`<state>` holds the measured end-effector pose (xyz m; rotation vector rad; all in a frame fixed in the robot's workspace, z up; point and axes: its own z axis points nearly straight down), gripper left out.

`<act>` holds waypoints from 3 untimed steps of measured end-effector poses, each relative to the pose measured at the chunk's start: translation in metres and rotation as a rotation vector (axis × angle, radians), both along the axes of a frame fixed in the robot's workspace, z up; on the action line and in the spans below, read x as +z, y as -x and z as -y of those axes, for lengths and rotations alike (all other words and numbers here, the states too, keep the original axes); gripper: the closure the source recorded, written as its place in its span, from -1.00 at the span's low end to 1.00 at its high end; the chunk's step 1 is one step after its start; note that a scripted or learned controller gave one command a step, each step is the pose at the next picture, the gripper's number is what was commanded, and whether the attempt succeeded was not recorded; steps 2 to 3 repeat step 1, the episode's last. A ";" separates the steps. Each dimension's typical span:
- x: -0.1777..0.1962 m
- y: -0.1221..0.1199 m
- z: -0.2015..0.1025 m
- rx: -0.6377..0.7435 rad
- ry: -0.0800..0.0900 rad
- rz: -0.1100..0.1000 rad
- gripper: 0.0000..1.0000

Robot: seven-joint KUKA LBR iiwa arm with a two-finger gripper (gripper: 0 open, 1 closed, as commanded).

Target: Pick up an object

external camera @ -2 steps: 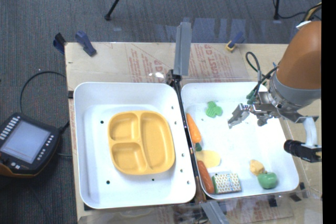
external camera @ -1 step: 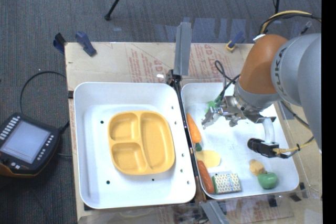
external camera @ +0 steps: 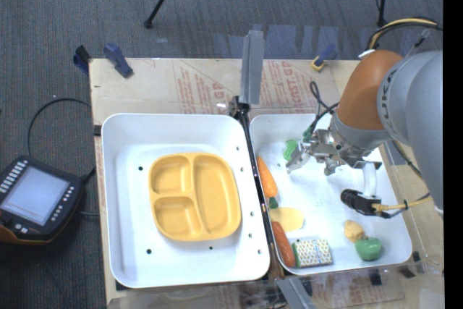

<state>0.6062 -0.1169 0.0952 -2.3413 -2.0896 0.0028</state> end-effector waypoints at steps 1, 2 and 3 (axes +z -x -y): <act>-0.009 -0.038 0.000 0.047 0.000 0.000 -1.00; -0.009 -0.038 0.000 0.047 0.000 0.000 -1.00; -0.009 -0.038 0.000 0.047 0.000 0.000 -1.00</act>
